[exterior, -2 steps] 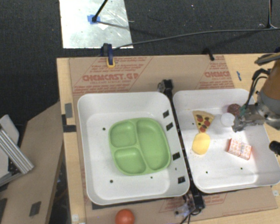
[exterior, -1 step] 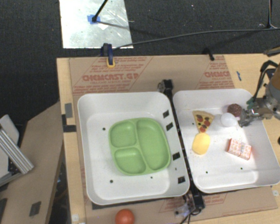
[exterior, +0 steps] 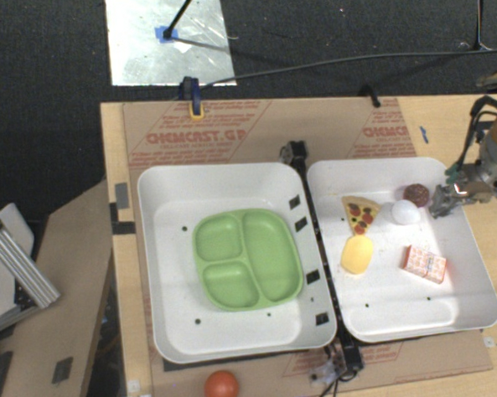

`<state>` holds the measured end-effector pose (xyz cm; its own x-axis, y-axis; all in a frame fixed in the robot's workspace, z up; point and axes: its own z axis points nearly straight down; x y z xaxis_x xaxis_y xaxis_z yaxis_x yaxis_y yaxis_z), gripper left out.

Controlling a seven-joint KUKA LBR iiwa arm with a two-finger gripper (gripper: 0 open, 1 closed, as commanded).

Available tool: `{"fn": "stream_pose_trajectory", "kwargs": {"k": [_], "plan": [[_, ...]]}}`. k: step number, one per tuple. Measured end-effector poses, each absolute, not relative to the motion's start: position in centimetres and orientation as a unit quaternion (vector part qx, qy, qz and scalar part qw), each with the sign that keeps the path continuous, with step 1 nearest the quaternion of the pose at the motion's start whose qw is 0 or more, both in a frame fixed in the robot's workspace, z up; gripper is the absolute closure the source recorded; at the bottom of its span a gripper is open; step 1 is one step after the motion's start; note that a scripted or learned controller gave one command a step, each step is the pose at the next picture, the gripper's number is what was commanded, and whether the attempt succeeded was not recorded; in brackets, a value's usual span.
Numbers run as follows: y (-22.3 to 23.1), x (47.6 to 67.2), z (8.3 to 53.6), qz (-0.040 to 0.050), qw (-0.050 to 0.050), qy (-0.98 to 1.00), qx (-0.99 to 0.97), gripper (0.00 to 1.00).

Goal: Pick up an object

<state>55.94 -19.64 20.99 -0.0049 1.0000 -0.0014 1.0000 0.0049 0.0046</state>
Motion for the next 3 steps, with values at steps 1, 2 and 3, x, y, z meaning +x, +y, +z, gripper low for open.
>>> {"fn": "stream_pose_trajectory", "kwargs": {"k": [1, 2, 3], "plan": [[-13.6, 57.8, 21.5, 0.0015, 0.001, 0.711, 0.703, 1.00], [-8.3, 59.0, 20.6, 0.0011, 0.000, 0.710, 0.704, 1.00], [-3.5, 60.1, 20.1, 0.0012, 0.000, 0.710, 0.704, 1.00]]}}
